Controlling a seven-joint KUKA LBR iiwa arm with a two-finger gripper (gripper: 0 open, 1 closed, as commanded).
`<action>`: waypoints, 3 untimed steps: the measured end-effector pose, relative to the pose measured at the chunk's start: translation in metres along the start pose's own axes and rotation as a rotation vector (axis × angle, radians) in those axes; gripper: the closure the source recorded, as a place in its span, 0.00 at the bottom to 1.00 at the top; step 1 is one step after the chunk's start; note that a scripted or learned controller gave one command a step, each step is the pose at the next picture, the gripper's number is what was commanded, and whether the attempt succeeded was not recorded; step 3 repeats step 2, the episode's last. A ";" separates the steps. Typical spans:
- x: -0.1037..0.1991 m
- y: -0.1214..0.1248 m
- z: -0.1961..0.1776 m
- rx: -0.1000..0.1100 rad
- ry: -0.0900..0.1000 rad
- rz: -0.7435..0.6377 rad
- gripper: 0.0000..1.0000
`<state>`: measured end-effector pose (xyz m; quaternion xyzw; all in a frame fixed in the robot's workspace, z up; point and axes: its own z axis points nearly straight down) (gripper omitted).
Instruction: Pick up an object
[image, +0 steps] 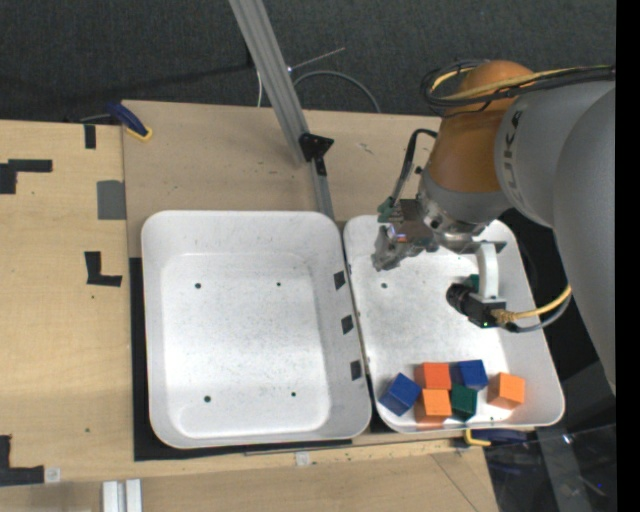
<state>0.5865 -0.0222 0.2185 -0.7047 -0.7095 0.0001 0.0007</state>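
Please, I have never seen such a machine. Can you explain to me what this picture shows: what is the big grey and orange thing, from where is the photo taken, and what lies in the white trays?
The big grey and orange thing is a robot arm. It reaches in from the right. At its end is the gripper, the part that grasps things. It hangs over the far end of the right bin.

One fixed camera above the bench takes the photo, looking down at a slant.

Two shallow white bins sit side by side on the wooden bench. In the near end of the right bin lie small blocks: orange, blue and green. The left bin is beside it.

Nothing is seen between the gripper's fingers.
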 end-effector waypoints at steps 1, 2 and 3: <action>0.056 0.012 -0.005 -0.001 0.001 -0.001 1.00; 0.106 0.038 -0.019 -0.003 0.001 0.000 1.00; 0.106 0.038 -0.019 -0.003 0.001 0.000 1.00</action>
